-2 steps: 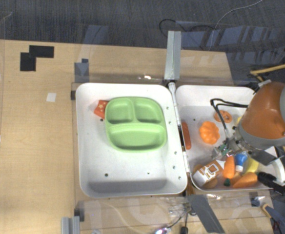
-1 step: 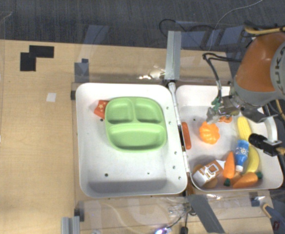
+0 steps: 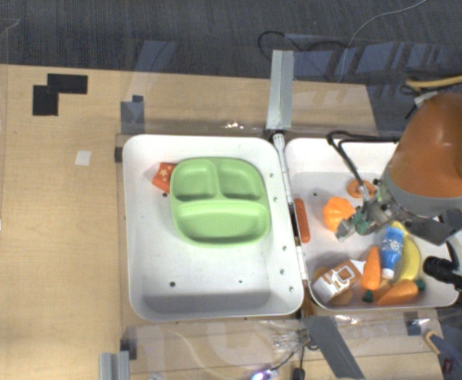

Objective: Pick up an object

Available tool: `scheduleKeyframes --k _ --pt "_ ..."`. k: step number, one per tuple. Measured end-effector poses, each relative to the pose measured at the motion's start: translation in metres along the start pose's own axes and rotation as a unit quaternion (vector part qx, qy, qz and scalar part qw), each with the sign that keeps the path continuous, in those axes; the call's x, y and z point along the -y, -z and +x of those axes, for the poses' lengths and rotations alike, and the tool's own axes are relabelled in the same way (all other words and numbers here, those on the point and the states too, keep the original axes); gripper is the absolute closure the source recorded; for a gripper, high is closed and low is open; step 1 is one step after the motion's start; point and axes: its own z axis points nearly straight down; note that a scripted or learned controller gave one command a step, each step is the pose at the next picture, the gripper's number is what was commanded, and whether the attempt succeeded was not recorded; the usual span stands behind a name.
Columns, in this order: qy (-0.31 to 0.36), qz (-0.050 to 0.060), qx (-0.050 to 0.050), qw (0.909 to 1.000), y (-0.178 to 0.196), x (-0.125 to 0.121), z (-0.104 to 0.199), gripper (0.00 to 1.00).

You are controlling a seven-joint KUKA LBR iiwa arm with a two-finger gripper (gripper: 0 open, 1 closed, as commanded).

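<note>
Step in hand: approach; the gripper (image 3: 356, 224) is low in the right bin (image 3: 319, 165), nothing lifted.
Jaws: slightly parted, empty as far as visible, just beside the orange fruit (image 3: 338, 210).
Nearest candidate: that fruit, near the bin's middle.
Next move: judged, centre over the fruit, close, raise.
Obscured: arm (image 3: 433, 157) covers the bin's right side; banana (image 3: 409, 260) and bottle (image 3: 389, 252) partly hidden.
</note>
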Motion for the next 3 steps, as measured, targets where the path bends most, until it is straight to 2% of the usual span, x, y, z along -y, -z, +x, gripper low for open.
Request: scheduleKeyframes --k 1,2,3 --pt "-0.269 0.002 0.000 0.9633 -0.016 -0.041 0.018 1.00" --pt "-0.258 0.000 0.000 0.9663 0.021 -0.010 -0.036 1.00" --pt "-0.257 0.001 0.000 0.9664 0.021 -0.010 -0.036 0.00"
